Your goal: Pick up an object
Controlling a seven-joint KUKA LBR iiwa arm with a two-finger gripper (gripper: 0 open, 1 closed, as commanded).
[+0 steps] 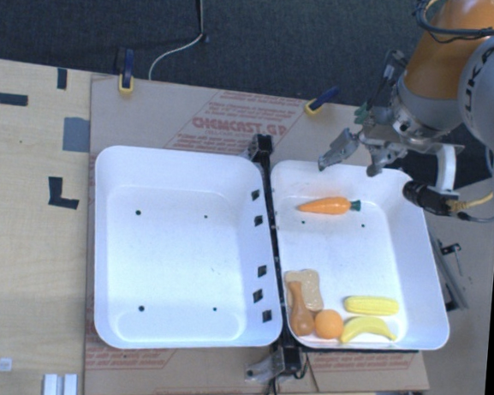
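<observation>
- Gripper (351, 159): jaws spread, holding nothing, above right bin's (414, 250) far rim.
- Toy carrot (325, 206): just below the jaws, in far part of right bin; long axis left-right.

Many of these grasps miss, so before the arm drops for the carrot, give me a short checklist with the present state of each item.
1. Gripper open: ok, fingers spread with nothing between them.
2. Carrot free of neighbours: ok, it lies alone.
3. Gripper over carrot: not ok, it hangs above the right bin's far rim.
4. Other items clear of the path: ok, bread, orange, corn and banana sit at the near end.
5. Finger alignment across carrot: cannot tell.
</observation>
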